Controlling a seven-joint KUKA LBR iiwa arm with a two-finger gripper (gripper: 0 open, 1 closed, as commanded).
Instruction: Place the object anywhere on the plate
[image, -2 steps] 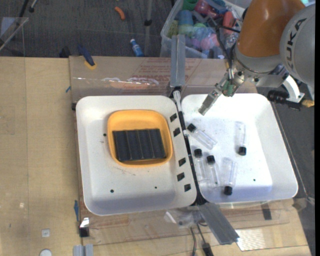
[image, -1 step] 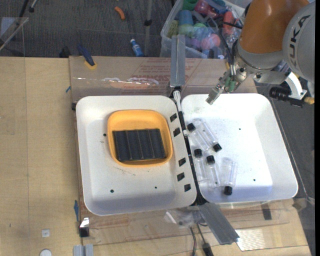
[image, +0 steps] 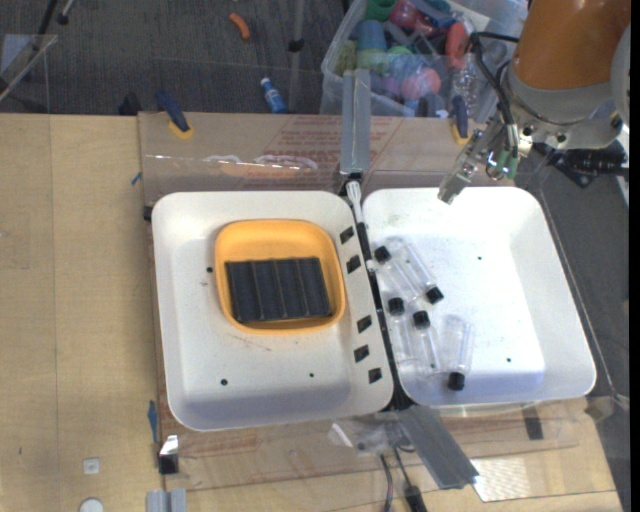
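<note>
Hand (image: 462, 178) up over far rim of right bin (image: 560, 290); finger state can't tell, nothing seen in it. Clear vials (image: 420, 310) w/ black caps below-left of hand, long axes mixed. Plate (image: 280, 272) further left, holding dark ridged block (image: 278, 290).

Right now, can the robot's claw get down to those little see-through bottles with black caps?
Probably yes. The gripper hangs above the right bin's far edge, and the bottles lie uncovered with open space above them.
</note>
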